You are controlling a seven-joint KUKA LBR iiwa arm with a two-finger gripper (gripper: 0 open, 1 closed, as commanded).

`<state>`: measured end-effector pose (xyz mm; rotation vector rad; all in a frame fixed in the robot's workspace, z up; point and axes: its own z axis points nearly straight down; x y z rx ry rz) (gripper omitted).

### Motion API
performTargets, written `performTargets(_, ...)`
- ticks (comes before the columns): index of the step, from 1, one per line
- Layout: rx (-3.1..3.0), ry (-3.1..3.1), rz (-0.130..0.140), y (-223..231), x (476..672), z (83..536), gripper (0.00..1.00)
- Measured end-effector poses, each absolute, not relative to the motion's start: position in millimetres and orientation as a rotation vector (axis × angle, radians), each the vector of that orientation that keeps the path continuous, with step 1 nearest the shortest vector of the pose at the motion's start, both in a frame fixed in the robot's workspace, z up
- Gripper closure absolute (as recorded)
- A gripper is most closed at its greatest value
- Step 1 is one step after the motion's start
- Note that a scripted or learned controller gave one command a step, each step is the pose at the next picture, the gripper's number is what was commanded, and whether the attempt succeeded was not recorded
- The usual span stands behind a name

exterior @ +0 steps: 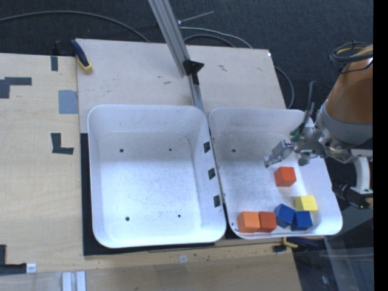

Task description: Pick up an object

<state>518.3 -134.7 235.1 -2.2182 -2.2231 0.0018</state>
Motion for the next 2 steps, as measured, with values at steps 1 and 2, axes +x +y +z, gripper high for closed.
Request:
performTargets(1, -2.223, -2.214, 0.011, -203, 534.5, 165, 0.0)
performTargets(2, -2.218, -2.221, 0.005, -198, 542.6, 88, 0.0)
